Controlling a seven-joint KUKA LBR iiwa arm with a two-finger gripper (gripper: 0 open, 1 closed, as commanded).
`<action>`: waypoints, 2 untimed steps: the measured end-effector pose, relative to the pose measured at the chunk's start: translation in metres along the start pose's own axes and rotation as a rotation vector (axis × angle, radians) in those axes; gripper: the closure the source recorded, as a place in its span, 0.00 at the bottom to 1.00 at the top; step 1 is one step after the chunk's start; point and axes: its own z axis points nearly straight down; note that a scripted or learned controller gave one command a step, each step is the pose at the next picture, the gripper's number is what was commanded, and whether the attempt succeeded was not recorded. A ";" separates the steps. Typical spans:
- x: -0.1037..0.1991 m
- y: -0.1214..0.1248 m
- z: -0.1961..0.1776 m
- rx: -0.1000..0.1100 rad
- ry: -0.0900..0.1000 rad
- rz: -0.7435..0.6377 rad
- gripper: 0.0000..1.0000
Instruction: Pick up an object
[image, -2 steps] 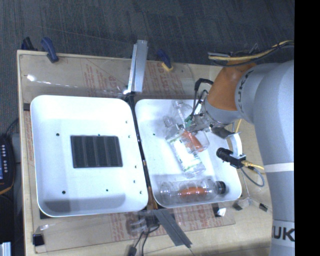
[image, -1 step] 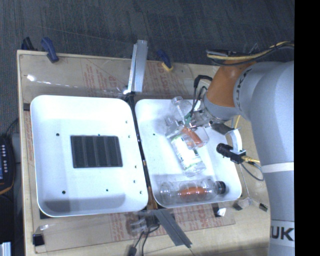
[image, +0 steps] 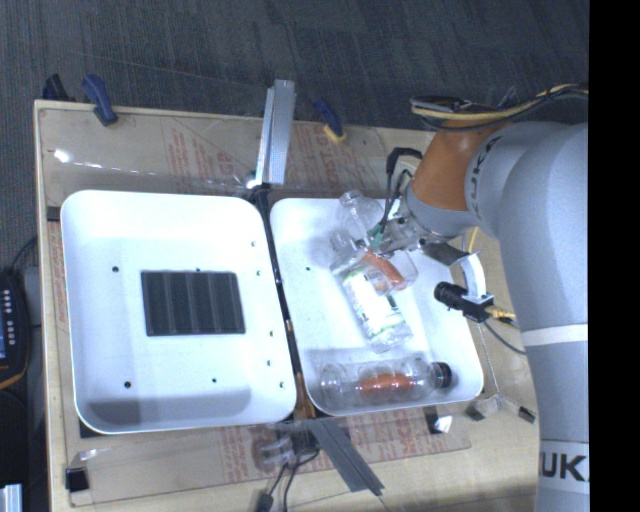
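Observation:
In the right bin (image: 300, 260) lie two clear plastic bottles. One bottle (image: 378, 310), with an orange patch near its top, lies slantwise in the middle of the bin. The other bottle (image: 385, 379), with orange inside and a dark cap at its right end, lies along the bin's front wall. My gripper (image: 366, 238) reaches in from the right and sits low over the upper end of the slanted bottle, at the back of the bin. Its see-through parts blend with the bottle there, so any hold on the bottle is unclear.
The left bin (image: 100, 230) holds a dark ribbed rectangle (image: 192, 302). A metal bar (image: 275, 130) stands behind the divide between the bins. Blue clamps (image: 100, 100) grip the bench's back edge. A black fitting with cable (image: 462, 298) sticks out by the right bin's rim.

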 end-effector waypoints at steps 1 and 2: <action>0.000 0.001 -0.010 -0.001 -0.002 -0.005 1.00; 0.009 -0.030 -0.001 -0.004 0.000 -0.186 1.00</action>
